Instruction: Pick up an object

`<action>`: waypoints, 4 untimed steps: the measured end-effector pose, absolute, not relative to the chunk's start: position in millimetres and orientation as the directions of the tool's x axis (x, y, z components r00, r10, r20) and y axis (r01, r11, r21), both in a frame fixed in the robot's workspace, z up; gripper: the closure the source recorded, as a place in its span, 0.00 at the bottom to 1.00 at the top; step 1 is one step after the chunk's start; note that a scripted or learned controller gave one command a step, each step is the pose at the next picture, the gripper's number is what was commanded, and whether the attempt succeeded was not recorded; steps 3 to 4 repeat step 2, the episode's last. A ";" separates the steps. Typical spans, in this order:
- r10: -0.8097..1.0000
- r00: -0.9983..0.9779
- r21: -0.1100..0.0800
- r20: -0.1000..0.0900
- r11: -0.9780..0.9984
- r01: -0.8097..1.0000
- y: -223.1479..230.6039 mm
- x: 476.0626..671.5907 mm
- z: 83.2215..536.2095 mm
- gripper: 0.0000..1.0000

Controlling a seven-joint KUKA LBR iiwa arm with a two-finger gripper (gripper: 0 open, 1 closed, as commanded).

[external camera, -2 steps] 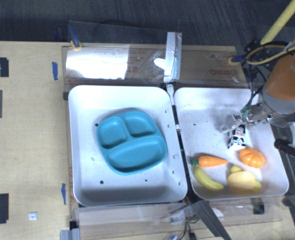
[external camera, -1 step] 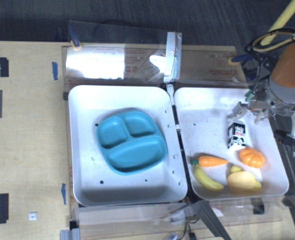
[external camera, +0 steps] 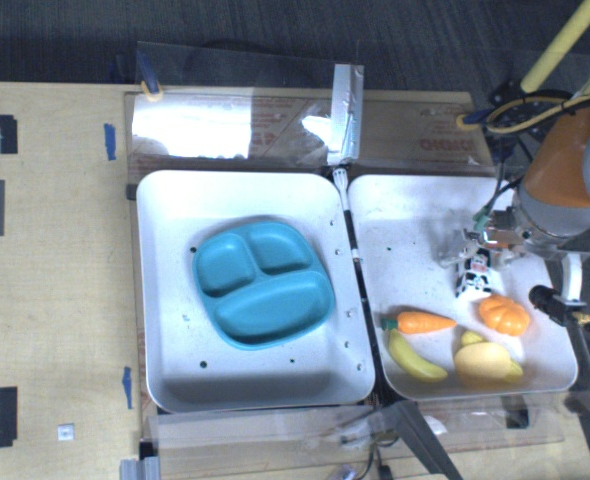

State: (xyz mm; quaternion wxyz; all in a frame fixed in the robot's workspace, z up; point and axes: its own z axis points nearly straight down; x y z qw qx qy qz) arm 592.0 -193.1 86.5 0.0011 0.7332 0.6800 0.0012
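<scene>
The right bin [external camera: 415,208] holds several small toys along its near side. An orange carrot [external camera: 425,322] lies next to a yellow banana [external camera: 415,356]. A pale yellow fruit [external camera: 487,360] sits beside an orange fruit [external camera: 504,315]. A small black-and-white toy [external camera: 474,282] stands just behind them. My gripper [external camera: 482,251] comes in from the right and hangs directly over the black-and-white toy, at or touching its top. The grey arm with its orange band [external camera: 565,173] rises behind it at the right edge.
A blue divided plate [external camera: 263,280] lies in the middle of the left bin [external camera: 165,218]. A metal divider [external camera: 346,113] and clear sheeting stand behind the bins. Yellow and black cables [external camera: 520,108] hang at the back right.
</scene>
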 end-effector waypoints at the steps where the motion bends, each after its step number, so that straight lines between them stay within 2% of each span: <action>1: 0.997 0.075 0.007 -0.001 -0.075 0.997 -193.4 593.2 97.8 1.00; 2: 0.963 0.271 0.006 0.001 -0.271 0.963 -130.4 640.1 196.3 1.00; 4: 0.963 0.271 0.006 0.001 -0.271 0.963 -130.4 640.1 196.3 1.00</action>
